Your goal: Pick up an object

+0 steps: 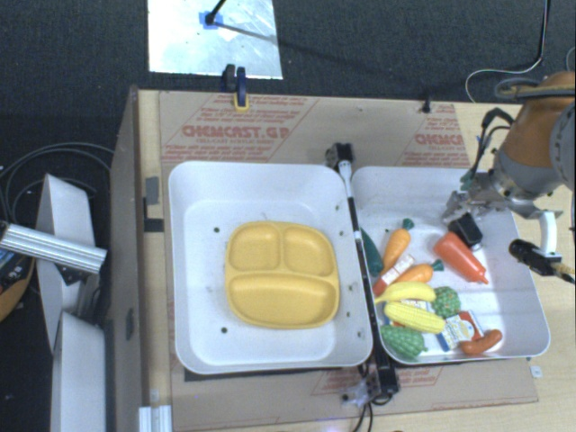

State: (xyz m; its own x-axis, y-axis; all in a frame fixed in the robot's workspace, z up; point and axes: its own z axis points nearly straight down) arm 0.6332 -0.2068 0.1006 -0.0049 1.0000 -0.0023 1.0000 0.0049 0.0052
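The right bin [531, 318] holds a heap of toy foods. A large orange carrot [462, 257] lies near its middle, with a smaller carrot [397, 246] to the left. In front of them lie a banana [407, 292], a corn cob [414, 315], broccoli [445, 300] and a red sausage [481, 342]. My gripper [465, 226] hangs over the back of this bin, its dark tip just above the large carrot's thick end. I see nothing held in it.
The left bin [193, 241] holds a yellow divided plate [282, 273]. A dark green vegetable [371, 252] lies along the divider between the bins. A black-tipped part [537, 257] juts over the right bin's right edge. Cables run behind the arm.
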